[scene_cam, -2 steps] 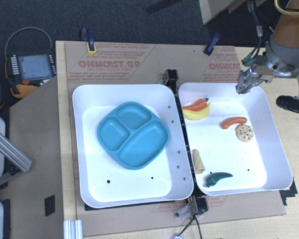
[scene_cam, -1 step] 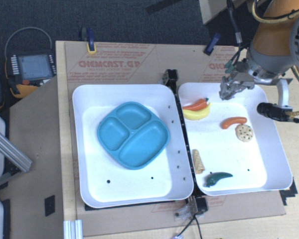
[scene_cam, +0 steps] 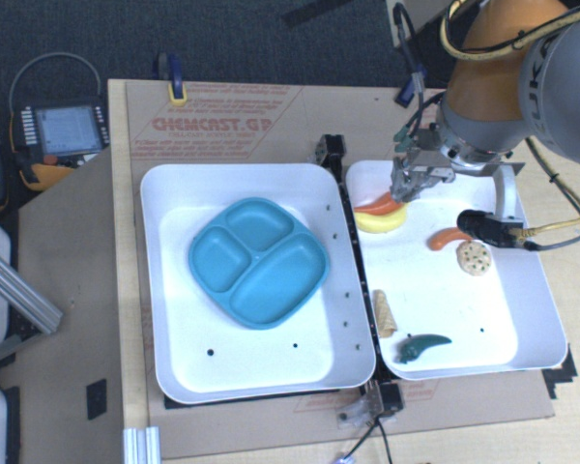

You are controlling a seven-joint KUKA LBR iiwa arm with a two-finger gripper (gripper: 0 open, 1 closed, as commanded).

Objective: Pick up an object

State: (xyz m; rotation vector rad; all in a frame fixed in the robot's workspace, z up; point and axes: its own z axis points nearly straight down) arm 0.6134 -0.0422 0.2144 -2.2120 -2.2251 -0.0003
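Orange curved piece [scene_cam: 377,204], carrot- or pepper-like, lies at the upper left of the right bin [scene_cam: 522,341], resting across the top of a yellow banana-shaped piece [scene_cam: 382,221]. The 2 touch.

Jaws [scene_cam: 403,189] sit directly above the orange piece's right end, tips down at or very near it. Contact cannot be confirmed from this angle. Whether the jaws are spread or pressed together cannot be told; the metal parts blur together against the white bin. Nothing clearly seen between them.

Arm [scene_cam: 503,56] comes in from the upper right, orange band above the wrist, cables looping around it.

Other contents of the right bin:
- second orange piece [scene_cam: 445,239], mid-bin, well right of the jaws
- round speckled cookie [scene_cam: 475,257], just beside and below that orange piece
- tan cylinder [scene_cam: 384,314] along the left wall, lower half
- dark teal pepper shape [scene_cam: 422,346], near the front edge

Left bin [scene_cam: 164,356] holds 1 blue divided plate [scene_cam: 258,261], 3 compartments, lying near centre.

Both bins sit side by side on a cardboard sheet [scene_cam: 222,114] over the desk. A handheld control pendant [scene_cam: 63,131] lies off to the far left.
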